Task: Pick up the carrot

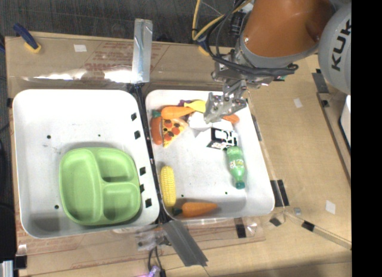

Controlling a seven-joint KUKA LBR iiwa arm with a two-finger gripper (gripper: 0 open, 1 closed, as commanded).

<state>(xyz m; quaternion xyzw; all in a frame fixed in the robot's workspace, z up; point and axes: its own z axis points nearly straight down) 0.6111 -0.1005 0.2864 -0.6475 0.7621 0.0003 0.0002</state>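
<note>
The carrot [197, 209] is orange and lies on its side at the near edge of the right bin [256, 174], just right of the corn cob's lower end. My gripper [221, 107] hangs over the far part of the same bin, well away from the carrot, above a white piece and a small orange item [231, 118]. Nothing shows clearly between its tips. The arm's orange band [280, 13] sits above it at the top right.
In the right bin lie a yellow corn cob [168, 185], a green bottle [236, 165], a pizza slice [166, 128], an orange-and-purple toy [182, 110] and a black-and-white item [222, 137]. The left bin [36, 126] holds a green divided plate [100, 184].
</note>
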